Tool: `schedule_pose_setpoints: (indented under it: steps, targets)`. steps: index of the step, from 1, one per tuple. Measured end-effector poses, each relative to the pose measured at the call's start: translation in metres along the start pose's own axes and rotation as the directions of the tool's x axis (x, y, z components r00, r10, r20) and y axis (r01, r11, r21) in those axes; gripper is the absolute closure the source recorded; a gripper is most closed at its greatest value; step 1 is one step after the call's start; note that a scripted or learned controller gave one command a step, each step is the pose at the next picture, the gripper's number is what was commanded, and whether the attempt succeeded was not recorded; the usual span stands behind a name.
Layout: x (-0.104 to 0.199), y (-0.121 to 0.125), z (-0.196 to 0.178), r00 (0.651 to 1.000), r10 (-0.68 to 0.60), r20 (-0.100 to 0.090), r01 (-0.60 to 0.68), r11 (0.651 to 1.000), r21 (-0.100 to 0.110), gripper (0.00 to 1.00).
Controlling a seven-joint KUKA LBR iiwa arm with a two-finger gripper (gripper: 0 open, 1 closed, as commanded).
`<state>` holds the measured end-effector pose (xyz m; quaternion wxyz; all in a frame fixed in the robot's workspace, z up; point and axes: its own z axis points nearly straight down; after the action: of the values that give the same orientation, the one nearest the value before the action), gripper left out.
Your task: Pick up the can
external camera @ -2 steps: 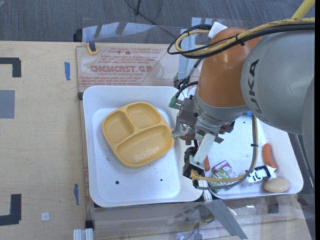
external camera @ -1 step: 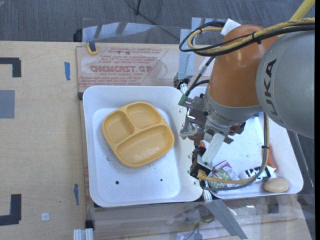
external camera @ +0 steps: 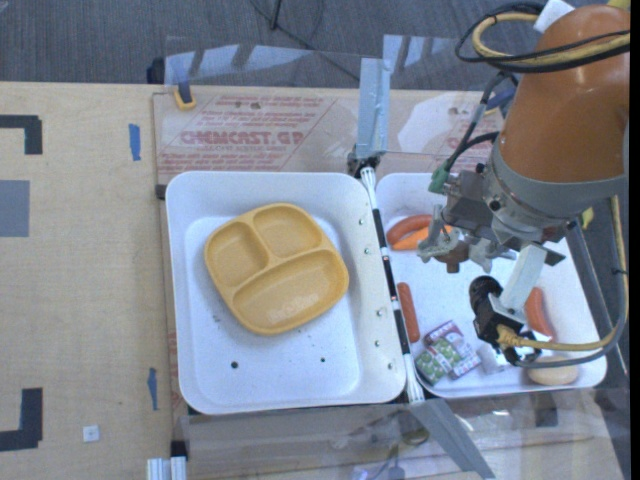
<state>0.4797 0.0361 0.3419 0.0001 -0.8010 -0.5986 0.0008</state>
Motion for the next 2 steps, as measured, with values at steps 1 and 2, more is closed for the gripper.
schedule_pose_setpoints:
  steps: [1,2]
  targets:
    - [-0.072,0.039,-0.071,0.993,-0.114,0.000,0.114,0.993,-0.002,1.00]
    - [-0.047,0.019,0.009,0.980,-0.200,-0.001,0.200,0.980,0.001,1.00]
